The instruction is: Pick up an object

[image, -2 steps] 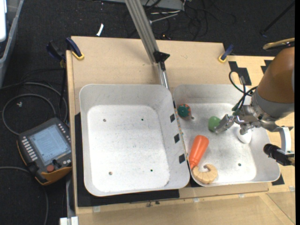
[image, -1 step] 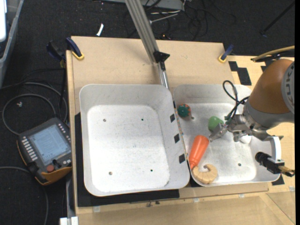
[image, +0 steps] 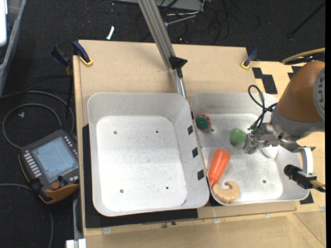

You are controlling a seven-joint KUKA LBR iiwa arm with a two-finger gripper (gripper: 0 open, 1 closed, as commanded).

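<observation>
**The Hand Reached Into the Right Bin**

The robot's hand [image: 254, 140] was low in the right bin [image: 227, 105], just beside a green ball [image: 237, 136]. It was hard to tell if the hand was open or closed. A white thing [image: 270, 151] sat right under the arm. An orange carrot [image: 219, 164] lay near the bin's left wall. A tan ring [image: 227, 191] sat below the carrot. A small red and green toy [image: 203, 121] was near the top. The left bin [image: 137, 151] sat next to it on the surface [image: 129, 68].

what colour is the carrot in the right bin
Orange carrot, seen best in the camera view.
</observation>
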